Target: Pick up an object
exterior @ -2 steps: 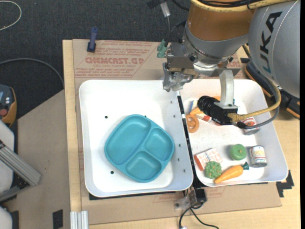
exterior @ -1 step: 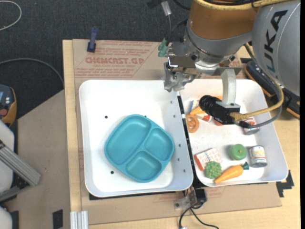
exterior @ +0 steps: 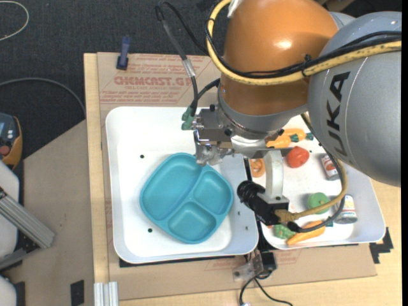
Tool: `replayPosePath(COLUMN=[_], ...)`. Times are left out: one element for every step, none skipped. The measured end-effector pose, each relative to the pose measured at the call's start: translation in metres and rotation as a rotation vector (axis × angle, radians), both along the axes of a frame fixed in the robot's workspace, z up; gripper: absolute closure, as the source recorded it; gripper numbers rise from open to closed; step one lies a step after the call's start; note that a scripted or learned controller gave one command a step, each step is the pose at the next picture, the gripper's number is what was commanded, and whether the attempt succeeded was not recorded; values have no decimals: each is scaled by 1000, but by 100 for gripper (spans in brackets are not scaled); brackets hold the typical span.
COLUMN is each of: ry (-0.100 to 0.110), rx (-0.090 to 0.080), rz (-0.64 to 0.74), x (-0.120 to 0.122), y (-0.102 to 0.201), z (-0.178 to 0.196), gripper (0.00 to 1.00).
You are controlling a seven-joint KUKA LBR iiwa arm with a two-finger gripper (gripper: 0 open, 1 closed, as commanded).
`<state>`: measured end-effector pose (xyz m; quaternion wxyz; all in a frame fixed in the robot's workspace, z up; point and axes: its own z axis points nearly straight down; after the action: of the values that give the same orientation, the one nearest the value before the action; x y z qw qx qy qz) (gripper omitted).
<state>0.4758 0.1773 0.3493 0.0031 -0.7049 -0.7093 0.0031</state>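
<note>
The blue divided plate [exterior: 187, 198] lies flat at frame centre, long axis running upper-left to lower-right. The gripper [exterior: 207, 150] (finger state: cannot tell) sits at its upper rim.

Dark carpeted floor [exterior: 57, 37] lies far and left, crossed by a thin pale cable [exterior: 16, 19]. A brown printed board [exterior: 153, 75] tops the bench, bearing a blue clamp [exterior: 123, 52] at its far-left corner.

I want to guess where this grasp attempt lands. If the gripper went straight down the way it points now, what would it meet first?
Most likely the upper rim of the blue divided plate in the left bin; the gripper sits right above that edge. Depth is hard to judge, so it could just miss.
</note>
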Motion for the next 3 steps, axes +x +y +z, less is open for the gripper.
replayPosePath(ry=[6,-22,-29], rx=[-5,2,9], rz=[-4,-10,-2], x=[37,98,84], y=[48,18,48], z=[-196,-99,175], gripper=[100,100,100])
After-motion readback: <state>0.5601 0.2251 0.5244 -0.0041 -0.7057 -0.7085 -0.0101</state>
